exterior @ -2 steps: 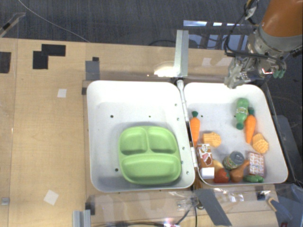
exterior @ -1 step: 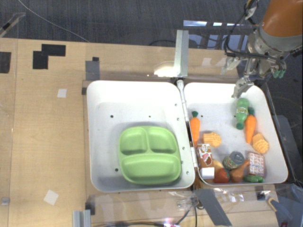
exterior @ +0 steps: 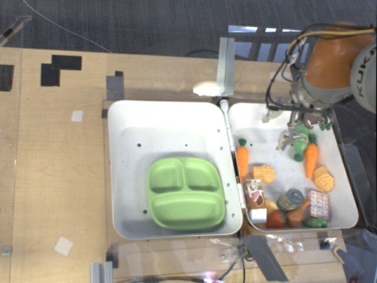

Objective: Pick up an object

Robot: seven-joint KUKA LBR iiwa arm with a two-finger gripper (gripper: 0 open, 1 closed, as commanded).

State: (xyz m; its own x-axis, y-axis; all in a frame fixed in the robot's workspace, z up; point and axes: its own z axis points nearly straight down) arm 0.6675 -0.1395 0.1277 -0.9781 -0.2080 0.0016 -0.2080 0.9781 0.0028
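The metal two-finger pincer (exterior: 293, 139) hangs low over the back of the right-hand shallow white bin (exterior: 351, 208), at the end of the grey arm with its orange band (exterior: 327, 63). It sits right beside a small green toy vegetable (exterior: 302, 135), which lies against the leafy top of an orange plastic carrot (exterior: 311, 160); how wide the pincer stands, and whether it has hold of anything, I cannot tell.

More toy food lies in that same bin. A second orange carrot (exterior: 242, 160) rests along the left wall, with a yellow waffle-like piece (exterior: 263, 173) just beside it. An orange biscuit-like piece (exterior: 323, 179) lies near the right wall. Toward the front edge sit a small red and white carton (exterior: 254, 193), a round grey tin (exterior: 291, 199), a pink printed packet (exterior: 318, 204) and a red tomato-like piece (exterior: 275, 219), crowded close together.

The left-hand shallow white bin (exterior: 126, 134) bears a light green divided plastic plate (exterior: 185, 192), lying flat toward the front.
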